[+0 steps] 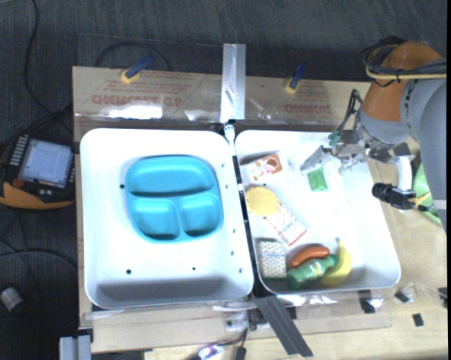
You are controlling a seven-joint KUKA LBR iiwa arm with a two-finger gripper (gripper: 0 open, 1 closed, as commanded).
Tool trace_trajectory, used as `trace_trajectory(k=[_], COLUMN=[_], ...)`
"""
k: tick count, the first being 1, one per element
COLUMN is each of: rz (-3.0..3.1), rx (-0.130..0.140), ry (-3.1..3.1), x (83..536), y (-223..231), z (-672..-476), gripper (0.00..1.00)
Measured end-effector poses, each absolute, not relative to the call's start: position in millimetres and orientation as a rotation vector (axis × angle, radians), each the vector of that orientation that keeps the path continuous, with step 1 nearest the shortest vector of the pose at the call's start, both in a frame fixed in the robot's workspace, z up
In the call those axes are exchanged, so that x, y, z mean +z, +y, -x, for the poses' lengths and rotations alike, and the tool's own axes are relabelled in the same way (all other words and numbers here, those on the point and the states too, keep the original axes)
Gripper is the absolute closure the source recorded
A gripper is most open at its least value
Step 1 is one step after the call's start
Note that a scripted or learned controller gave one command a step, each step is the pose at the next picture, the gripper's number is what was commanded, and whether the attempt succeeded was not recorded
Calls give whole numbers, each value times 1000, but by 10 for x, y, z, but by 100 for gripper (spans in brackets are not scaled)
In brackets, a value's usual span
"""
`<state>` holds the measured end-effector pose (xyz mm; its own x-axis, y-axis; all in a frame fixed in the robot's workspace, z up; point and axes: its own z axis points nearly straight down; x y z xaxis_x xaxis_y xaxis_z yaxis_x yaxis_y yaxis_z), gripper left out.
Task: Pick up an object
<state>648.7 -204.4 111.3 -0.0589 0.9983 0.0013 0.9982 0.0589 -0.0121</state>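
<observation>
My gripper (326, 156) hangs over the back part of the right bin (368, 216), reaching in from the right. A small green object (317, 180) lies just below and in front of it; whether they touch is unclear. Further left sit a small red-and-white card (263, 166), a round yellow piece (260, 199) and a red-and-white packet (287, 223). At the bin's front lie a checkered packet (271, 257), a red sausage-like toy (309, 254), a green item (306, 273) and a banana (342, 265).
The left bin (105, 268) holds a blue compartment tray (174, 197). A ridge (239, 201) divides the two bins. A handheld device (37, 167) lies on the floor at the left, off the bench.
</observation>
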Motion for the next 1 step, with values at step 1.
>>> trace_trajectory(k=[1], rz=[2146], rx=[16], ry=[-2276], x=[1173], y=[-2040], z=[-6483], gripper=[100])
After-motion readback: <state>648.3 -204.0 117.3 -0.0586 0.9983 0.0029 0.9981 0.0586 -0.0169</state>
